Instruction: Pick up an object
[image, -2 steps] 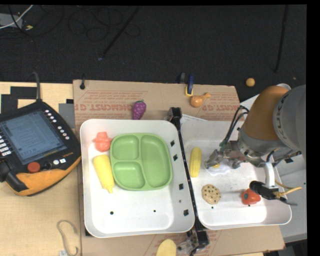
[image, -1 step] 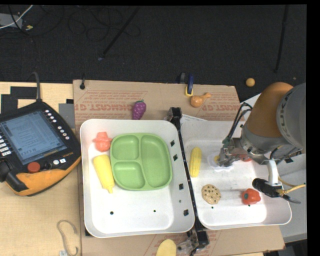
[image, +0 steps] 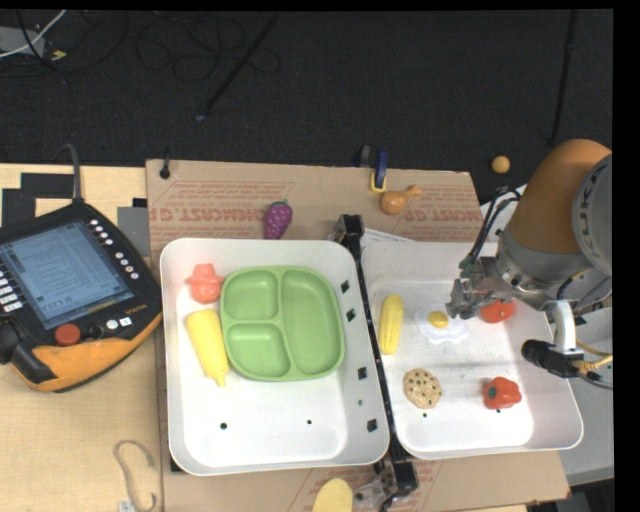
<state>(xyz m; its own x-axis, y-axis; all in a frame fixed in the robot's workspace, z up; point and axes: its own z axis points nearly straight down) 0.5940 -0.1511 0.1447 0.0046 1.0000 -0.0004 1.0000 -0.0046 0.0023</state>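
Bench (image: 80, 440): pale wood top, brown cardboard sheet (image: 320, 200) under two white bins; dark carpeted floor behind with loose cables.

Left bin (image: 270, 440): green divided plate (image: 282, 325), yellow bottle-shaped toy (image: 208, 345) just beside it, pink toy (image: 203, 283) near the top corner.

Right bin (image: 540, 425): corn cob (image: 390, 323), fried egg toy (image: 441, 324), cookie (image: 422, 388), red pepper (image: 502, 393), red tomato (image: 496, 311).

Gripper (image: 463, 303) low over the right bin, just beside the egg and tomato; cannot tell how it is set or whether it holds anything.

Outside the bins: purple grapes (image: 278, 218) and an orange pear-like toy (image: 397, 200) on the cardboard. Teach pendant (image: 70, 290) on the bench at left.
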